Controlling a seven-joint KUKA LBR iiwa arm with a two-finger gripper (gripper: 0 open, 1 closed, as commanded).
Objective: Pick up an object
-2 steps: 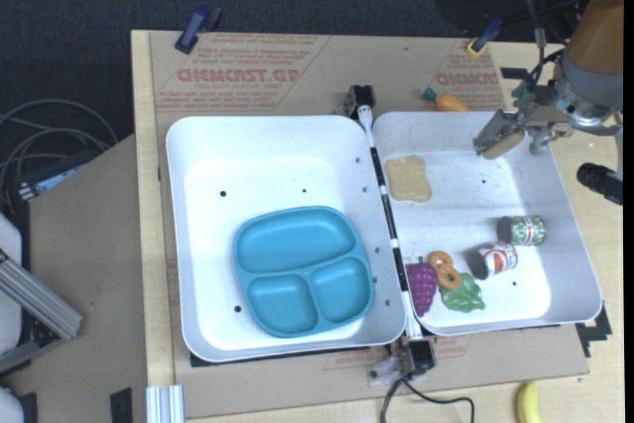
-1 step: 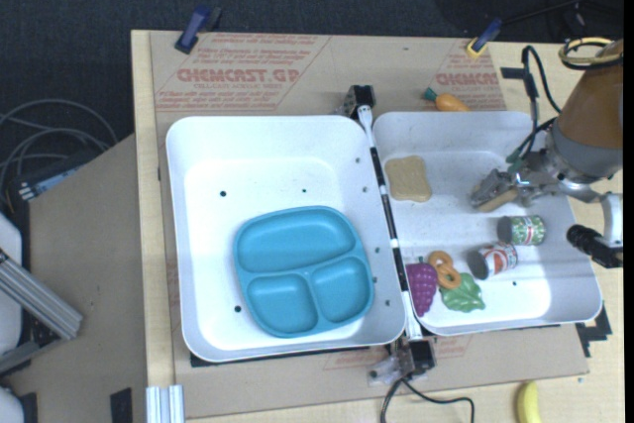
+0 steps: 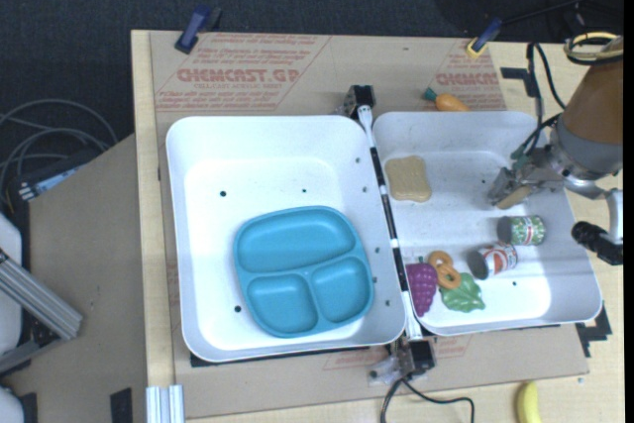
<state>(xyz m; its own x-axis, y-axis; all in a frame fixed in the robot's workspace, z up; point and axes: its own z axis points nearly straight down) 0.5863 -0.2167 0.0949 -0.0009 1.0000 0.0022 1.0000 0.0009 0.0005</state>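
**Gripper low in right bin, nothing gripped**

Jaws: spread apart, nothing between them, tips angled down-left over bare bin floor. Gripper (image 3: 510, 190) sits at approx 2 o'clock in the right bin (image 3: 555, 310). Nearest target: green-label can (image 3: 523, 231), lying on its side just below, approx 6 o'clock from the tips. Red-label can (image 3: 494, 260) next to it, further toward 7. Toast slice (image 3: 407, 178) well apart at 9 o'clock. Grapes (image 3: 422, 285), pretzel (image 3: 443, 267) and green leafy item (image 3: 463, 296) clustered at 7 o'clock. Blue divided plate (image 3: 300, 269) in left bin (image 3: 188, 213).

To do it well, IMO: shift toward 6, straddle green can across its narrow width, descend fully before closing; avoid nudging it, since it prob. rolls.
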